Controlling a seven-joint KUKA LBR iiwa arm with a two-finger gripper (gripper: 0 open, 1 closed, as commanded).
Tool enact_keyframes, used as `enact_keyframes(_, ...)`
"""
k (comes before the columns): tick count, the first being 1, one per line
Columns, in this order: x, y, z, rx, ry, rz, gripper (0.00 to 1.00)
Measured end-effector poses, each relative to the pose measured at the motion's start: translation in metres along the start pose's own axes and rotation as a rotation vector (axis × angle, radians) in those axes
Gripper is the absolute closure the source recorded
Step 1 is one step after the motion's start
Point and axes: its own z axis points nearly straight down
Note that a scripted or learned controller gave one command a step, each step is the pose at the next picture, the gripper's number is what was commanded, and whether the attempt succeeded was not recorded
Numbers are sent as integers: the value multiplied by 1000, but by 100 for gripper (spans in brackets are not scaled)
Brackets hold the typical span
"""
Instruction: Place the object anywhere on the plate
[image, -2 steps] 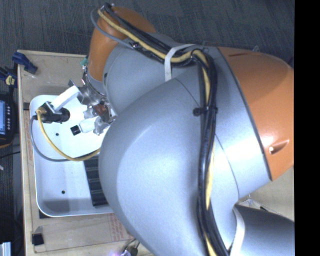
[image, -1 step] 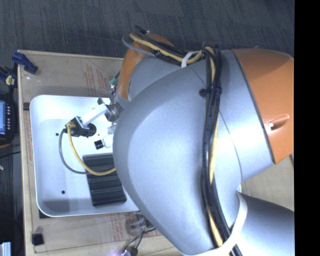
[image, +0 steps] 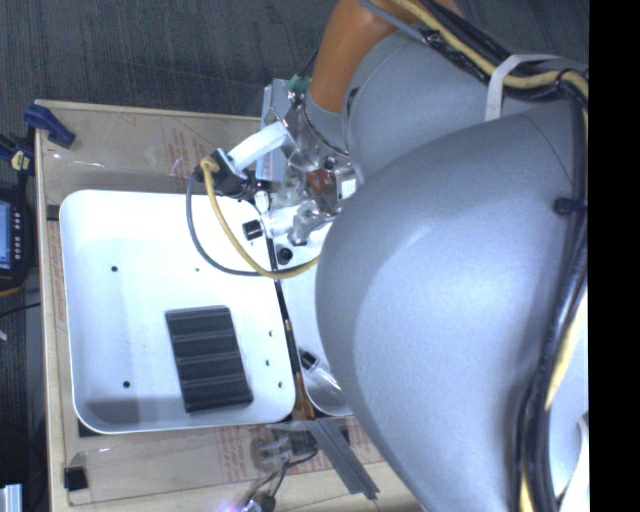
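Observation:
A black ribbed rectangular slab (image: 208, 358) lies flat in the left bin (image: 100, 300), toward its near side. The gripper (image: 292, 212) hangs off the wrist over the divide between the two bins, near their far end, well apart from the slab. Its mount with white and metal parts and a looping yellow-and-black cable (image: 215, 235) hides what is beneath it. A small silvery piece (image: 318, 378) shows in the uncovered sliver of the right bin (image: 325, 405).
The big grey arm body (image: 460, 300) covers nearly all of the right bin. Blue clamps (image: 45, 122) sit at the bench's far left corner. A metal bracket (image: 330, 455) lies in front of the bins.

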Motion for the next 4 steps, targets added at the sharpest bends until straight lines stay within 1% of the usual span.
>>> enact_keyframes(1,-35,-64,34,3,-7,-92,100)
enact_keyframes(2,-45,-161,60,1,-1,-54,100)
enact_keyframes(3,-10,-139,30,3,-3,-173,100)
enact_keyframes(4,-70,-106,28,6,-6,-380,100)
